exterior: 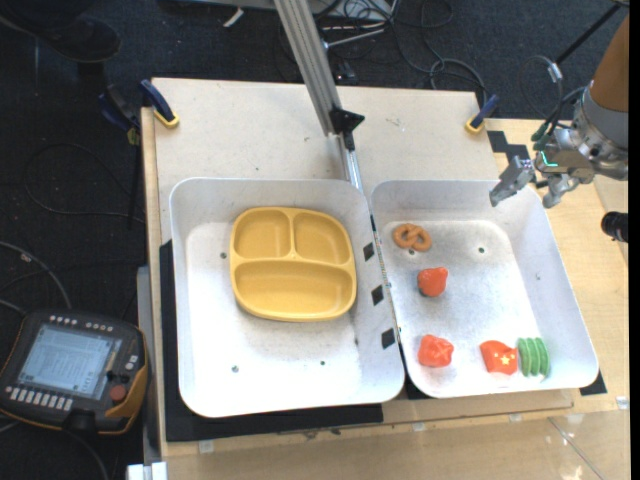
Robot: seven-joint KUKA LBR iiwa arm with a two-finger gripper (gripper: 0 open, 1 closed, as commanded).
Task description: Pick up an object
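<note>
Camera view: pretzel [411, 236], two red pieces [432, 282] [435, 351] and a red-and-green piece [517, 357] lie in the right bin [560, 298]. Gripper [530, 186] hovers over that bin's far right corner, fingers spread, pinching nothing. Yellow divided plate [293, 264] sits in the left bin [200, 268].

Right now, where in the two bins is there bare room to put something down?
Left bin: a bare strip in front of the yellow tray. Right bin: open floor between the pretzel and the far-right wall. Crowded: its near edge, with red pieces and green beans.
</note>
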